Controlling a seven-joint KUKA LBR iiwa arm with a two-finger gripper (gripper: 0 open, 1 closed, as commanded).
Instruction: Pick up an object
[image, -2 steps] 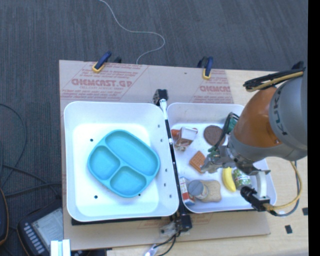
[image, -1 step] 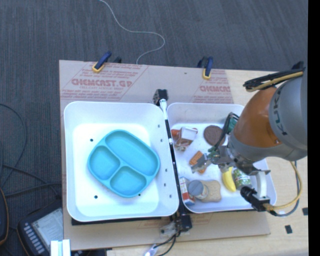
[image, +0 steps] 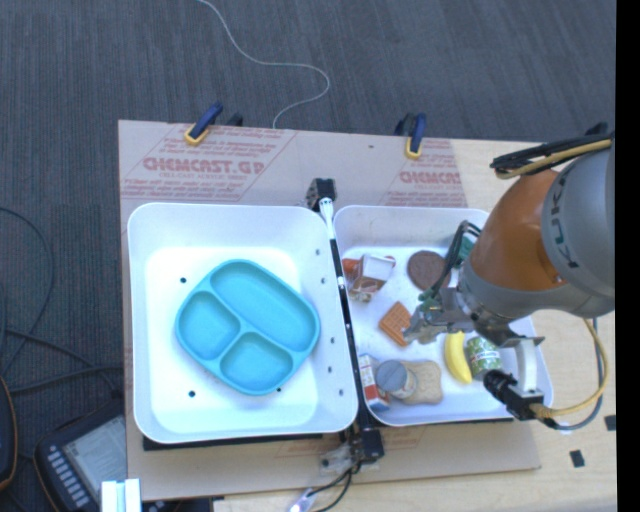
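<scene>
End effector (image: 428, 322) touching orange cracker (image: 396, 322), right bin (image: 400, 218).

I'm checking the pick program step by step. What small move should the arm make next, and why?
Probably a short descent straight down. The gripper hangs over the right bin, just right of the orange waffle-like piece, and nothing is visibly between its fingers. The banana and the brown disc lie farther off, so the orange piece looks like the nearest target.

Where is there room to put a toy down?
Bare floor rings the blue plate in the left bin, widest along its top wall. The right bin is crowded: banana, waffle and arm fill it.
</scene>
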